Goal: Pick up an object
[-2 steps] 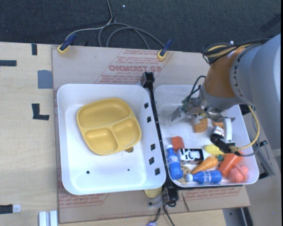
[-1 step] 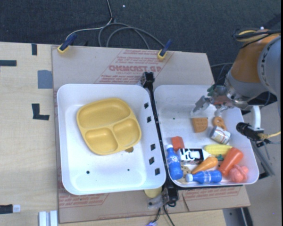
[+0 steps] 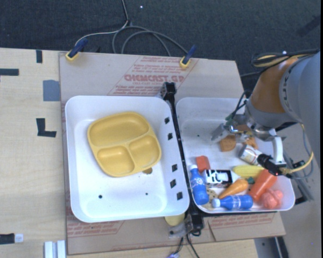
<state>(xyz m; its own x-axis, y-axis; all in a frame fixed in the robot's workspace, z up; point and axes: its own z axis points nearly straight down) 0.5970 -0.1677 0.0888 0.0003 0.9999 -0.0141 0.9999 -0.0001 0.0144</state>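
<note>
Dark carpet lies behind our table. Our pincer hangs above the small brown lump; its grip we cannot tell, so nothing counts as lifted.

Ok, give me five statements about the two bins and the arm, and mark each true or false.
1. The yellow divided plate lies in the left bin. True.
2. The gripper is over the left bin. False: it is over the right bin.
3. The plate has three compartments. True.
4. The toys are piled at the right bin's far end. False: they crowd its near end.
5. An orange carrot lies beside a blue bottle. True.
</note>
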